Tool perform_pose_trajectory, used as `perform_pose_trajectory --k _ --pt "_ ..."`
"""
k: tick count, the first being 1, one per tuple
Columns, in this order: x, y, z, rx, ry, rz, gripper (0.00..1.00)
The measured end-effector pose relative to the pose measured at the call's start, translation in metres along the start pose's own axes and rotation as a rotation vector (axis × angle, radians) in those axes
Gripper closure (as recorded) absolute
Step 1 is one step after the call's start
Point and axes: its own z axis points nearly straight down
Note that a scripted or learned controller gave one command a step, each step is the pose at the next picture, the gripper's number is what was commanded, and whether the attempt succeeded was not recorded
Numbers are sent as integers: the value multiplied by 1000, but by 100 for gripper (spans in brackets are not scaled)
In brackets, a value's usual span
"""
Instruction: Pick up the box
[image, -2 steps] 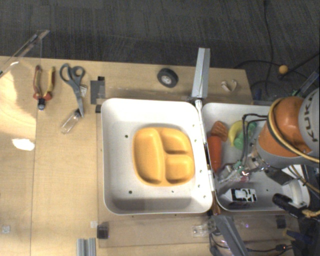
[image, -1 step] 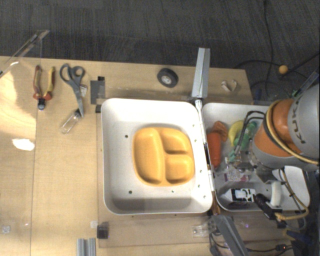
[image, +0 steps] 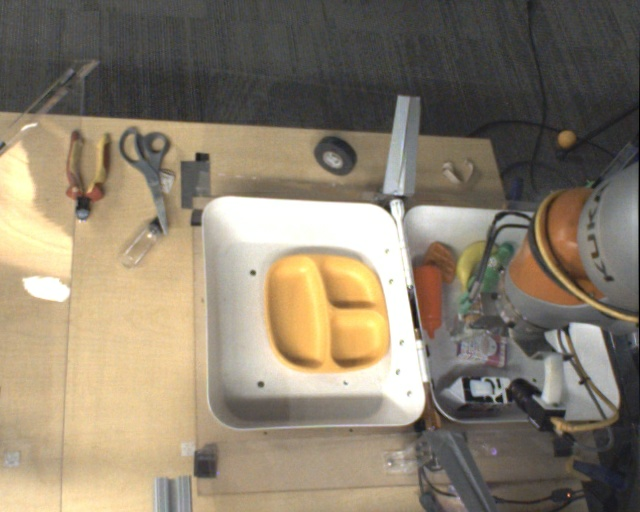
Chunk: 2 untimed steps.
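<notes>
camera view | gripper (image: 478, 318) (grip state unclear) | box (image: 478, 348) just beneath, right bin (image: 600, 400)

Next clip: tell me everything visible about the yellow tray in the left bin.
The yellow tray lies flat, open side up, near the middle of the left bin. It looks like smooth moulded plastic, with rounded corners and three compartments: one long section on its left and two smaller ones stacked on its right. All three look empty. It rests on the bin's floor, apart from the walls.
</notes>
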Motion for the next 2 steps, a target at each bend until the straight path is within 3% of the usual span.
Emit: perform_pose_trajectory --k 2 --pt "3 5 -21 -10 0 -12 100"
